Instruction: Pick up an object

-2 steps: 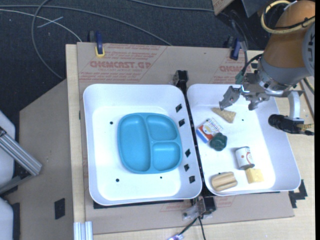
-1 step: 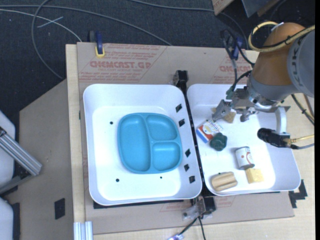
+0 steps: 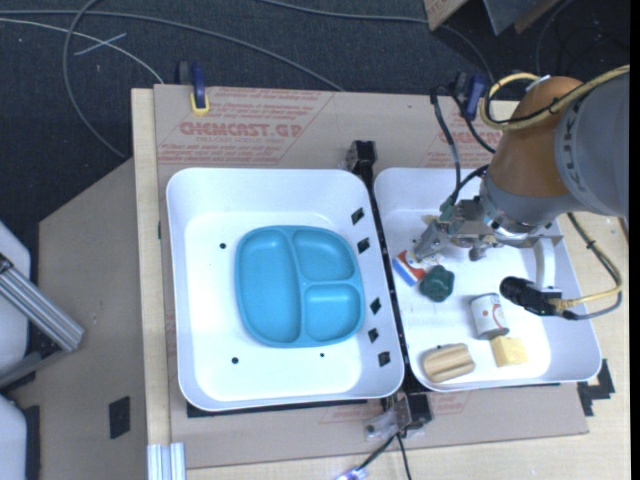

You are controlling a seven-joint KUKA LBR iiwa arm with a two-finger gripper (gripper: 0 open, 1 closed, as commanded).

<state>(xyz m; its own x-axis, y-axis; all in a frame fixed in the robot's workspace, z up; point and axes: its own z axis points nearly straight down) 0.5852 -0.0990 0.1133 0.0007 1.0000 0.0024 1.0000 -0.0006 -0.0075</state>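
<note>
My gripper hangs low over the upper left part of the right bin, reaching in from the right. Just below it lies a dark green lump, and a small red, white and blue item lies to the left of that. I see nothing held in the gripper. Further toward the front of the bin are a white can with a red mark, a yellow block and a tan bread-like piece.
The left bin holds a blue divided plate. A black divider strip runs between the two bins. The grey arm with its orange band covers the back right of the right bin.
</note>
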